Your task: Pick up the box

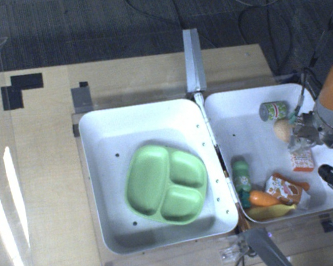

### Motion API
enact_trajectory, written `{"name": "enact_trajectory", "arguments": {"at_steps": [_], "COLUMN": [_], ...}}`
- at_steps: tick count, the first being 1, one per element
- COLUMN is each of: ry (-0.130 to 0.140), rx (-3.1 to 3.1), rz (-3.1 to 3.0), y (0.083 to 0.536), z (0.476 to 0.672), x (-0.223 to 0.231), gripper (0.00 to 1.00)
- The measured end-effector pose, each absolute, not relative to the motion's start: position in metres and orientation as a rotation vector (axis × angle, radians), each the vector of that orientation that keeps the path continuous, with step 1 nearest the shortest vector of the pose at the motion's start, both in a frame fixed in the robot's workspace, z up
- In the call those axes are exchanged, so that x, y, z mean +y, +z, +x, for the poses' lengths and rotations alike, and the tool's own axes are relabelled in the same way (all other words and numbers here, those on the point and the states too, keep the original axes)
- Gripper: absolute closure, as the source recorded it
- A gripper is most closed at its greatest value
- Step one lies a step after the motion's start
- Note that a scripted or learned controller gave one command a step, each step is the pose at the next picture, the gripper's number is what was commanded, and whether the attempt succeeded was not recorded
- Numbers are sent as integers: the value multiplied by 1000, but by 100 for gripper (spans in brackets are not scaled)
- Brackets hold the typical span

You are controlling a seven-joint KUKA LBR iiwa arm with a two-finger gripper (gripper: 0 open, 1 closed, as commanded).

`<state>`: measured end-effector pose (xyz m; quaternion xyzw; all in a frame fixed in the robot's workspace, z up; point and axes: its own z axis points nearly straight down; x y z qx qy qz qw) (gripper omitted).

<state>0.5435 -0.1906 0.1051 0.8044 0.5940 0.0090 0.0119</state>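
Jaws (302,128) hang at the right bin's far-right side, and I cannot tell their state, so the step looks like the approach. Largest is the wooden worktop (51,199), then the two shallow white bins: the left bin (106,171) holds a green three-part plastic tray (165,183); the right bin (240,117) is crowded. The small white-and-orange carton box (302,161) lies just below the jaws, near the right wall, so there is little room. A green can (274,110) lies near.
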Motion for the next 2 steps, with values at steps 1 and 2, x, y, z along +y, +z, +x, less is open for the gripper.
{"name": "enact_trajectory", "arguments": {"at_steps": [1, 2], "ry": [32, 32], "rx": [1859, 1859], "rz": [2500, 2500], "y": [115, 115], "z": [546, 546], "x": [-190, -190], "gripper": [100, 0]}}
